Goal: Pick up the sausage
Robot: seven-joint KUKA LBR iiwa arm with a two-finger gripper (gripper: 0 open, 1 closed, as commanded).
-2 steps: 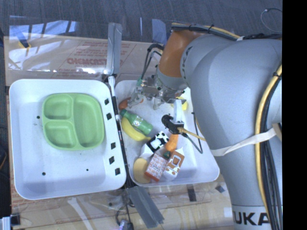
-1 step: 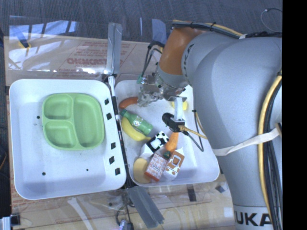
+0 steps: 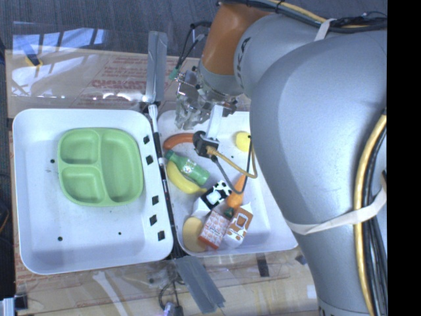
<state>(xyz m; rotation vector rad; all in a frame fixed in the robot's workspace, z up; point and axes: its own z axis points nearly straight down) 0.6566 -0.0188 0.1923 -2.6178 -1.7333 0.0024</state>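
Bench (image 3: 79, 288) carries two white bins. Grey arm (image 3: 316, 110) overhangs right bin (image 3: 271, 232). Left bin (image 3: 33, 242) holds green plate (image 3: 100, 166). End effector (image 3: 189, 114), state indeterminable, hovers just above sausage (image 3: 177, 139), which lies against right bin's left wall.

plate (image 3: 100, 166) in left bin (image 3: 33, 242) | sausage (image 3: 176, 139) behind bottle (image 3: 189, 168) in right bin (image 3: 266, 232) | carton (image 3: 215, 229) at front
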